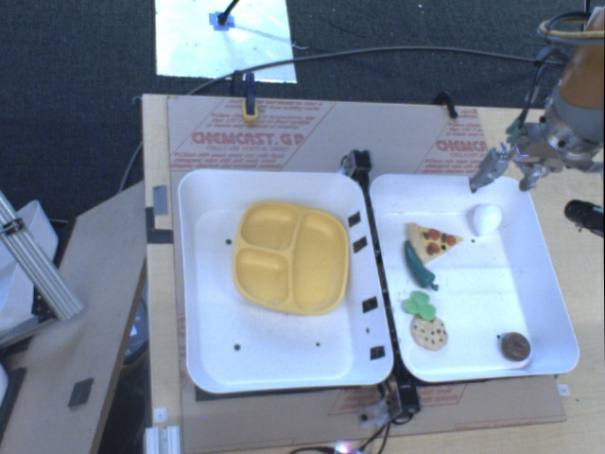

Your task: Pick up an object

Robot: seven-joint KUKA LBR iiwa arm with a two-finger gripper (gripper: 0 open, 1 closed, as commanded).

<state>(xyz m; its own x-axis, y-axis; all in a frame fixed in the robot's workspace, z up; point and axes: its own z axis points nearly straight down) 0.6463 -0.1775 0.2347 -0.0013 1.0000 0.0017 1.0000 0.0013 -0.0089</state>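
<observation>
The right bin (548,282) holds several small toy foods: a white egg (486,218), a pizza slice (432,239), a green pepper (420,266), a green leafy piece (418,304), a chocolate-chip cookie (428,333) and a brown round piece (515,346). My gripper (509,173) hangs over the bin's far right corner, above and just behind the egg. Its two fingers stand spread apart with nothing between them.
The left bin (203,253) holds a yellow divided plate (291,256). Black clips run along the seam between the bins (371,282). A cable crosses the floor behind the bench, and a white sheet (222,25) lies at the back.
</observation>
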